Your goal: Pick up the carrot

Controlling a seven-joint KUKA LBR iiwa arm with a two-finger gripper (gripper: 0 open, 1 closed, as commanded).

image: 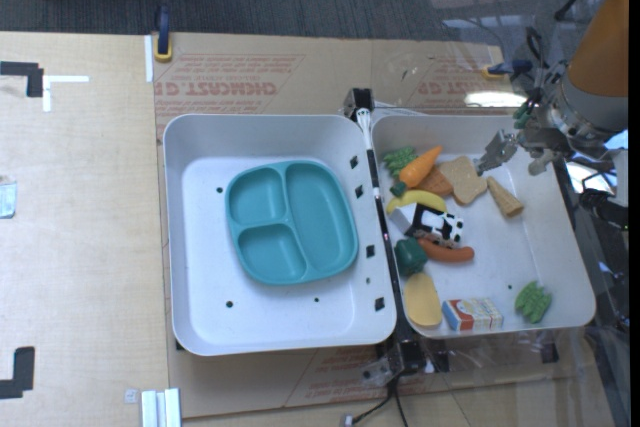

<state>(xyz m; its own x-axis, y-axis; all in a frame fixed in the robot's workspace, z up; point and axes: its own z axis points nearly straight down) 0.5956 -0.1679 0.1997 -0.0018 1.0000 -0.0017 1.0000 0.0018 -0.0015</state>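
The carrot point(418, 164), orange with a green leafy top, lies at the back left of the right bin point(545, 245), resting against a slice of toast point(464, 180). My gripper point(497, 152) hangs over the back of that bin, to the right of the carrot and apart from it, near the toast's right edge. Its fingers point down and left with nothing visible between them.
The right bin also holds a banana point(415, 201), a black-and-white toy point(446, 226), a red sausage point(447, 252), a green pepper point(410, 256), a bread piece point(505, 198), a small box point(472, 315) and a green leafy item point(533, 301). A teal divided plate point(291, 221) lies in the left bin.
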